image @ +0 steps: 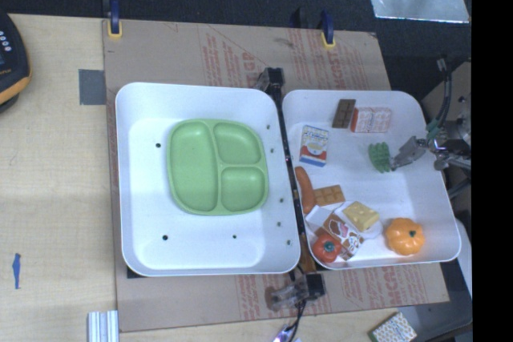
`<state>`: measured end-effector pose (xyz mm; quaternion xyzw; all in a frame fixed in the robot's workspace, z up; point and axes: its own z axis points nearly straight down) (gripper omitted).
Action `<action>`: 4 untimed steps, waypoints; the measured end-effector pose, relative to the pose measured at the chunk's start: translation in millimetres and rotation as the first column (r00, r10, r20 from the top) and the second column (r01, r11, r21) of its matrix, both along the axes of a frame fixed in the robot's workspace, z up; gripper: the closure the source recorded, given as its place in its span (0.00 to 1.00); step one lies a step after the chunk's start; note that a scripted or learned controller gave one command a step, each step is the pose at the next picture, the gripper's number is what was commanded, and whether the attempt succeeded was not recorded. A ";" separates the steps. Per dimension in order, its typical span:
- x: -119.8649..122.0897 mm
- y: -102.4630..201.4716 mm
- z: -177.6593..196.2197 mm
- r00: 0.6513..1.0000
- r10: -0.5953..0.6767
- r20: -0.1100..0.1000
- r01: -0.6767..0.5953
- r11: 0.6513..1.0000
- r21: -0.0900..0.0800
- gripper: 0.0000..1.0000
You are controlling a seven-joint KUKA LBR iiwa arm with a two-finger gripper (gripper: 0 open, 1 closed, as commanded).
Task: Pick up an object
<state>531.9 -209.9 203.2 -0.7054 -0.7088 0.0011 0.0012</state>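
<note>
1. Nearest the camera, along the front wall of the right bin (449,208), an orange pumpkin (404,237) is seen. A red tomato (325,249) lies to its left, partly under a printed white packet (345,230).
2. Just behind these, a yellow block (361,215) is found resting on the packet. A brown cracker (329,195) lies next to an orange-brown sausage (304,187), which is set along the bin's left wall.
3. In the middle of the right bin, a green toy (379,156) is seen lying flat. Its long axis is judged to run roughly front to back.
4. The gripper (405,153) is placed just to the right of the green toy, close to it and perhaps touching; contact cannot be confirmed. Whether the gripper is open or closed cannot be told, and nothing is seen held in it.
5. The green toy is taken as the likeliest target, being much the closest thing. It lies to the left of the gripper, so a short move leftward, across the toy's narrow width, is what the coming grasp is judged to turn on.
6. Level with the toy but well apart from it, a small carton (314,146) is seen.
7. Farthest back, a brown bar (344,114) and a pink box (371,120) are set side by side.
8. In the left bin (136,172), a green plate (216,166) is laid.
</note>
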 end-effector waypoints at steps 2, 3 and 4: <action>71.3 15.2 -100.3 1.000 0.003 0.000 -0.003 1.000 -0.001 1.00; 37.7 91.5 -52.1 1.000 0.007 0.000 -0.007 1.000 0.003 1.00; -11.1 150.1 10.3 1.000 0.005 0.001 -0.005 1.000 0.003 1.00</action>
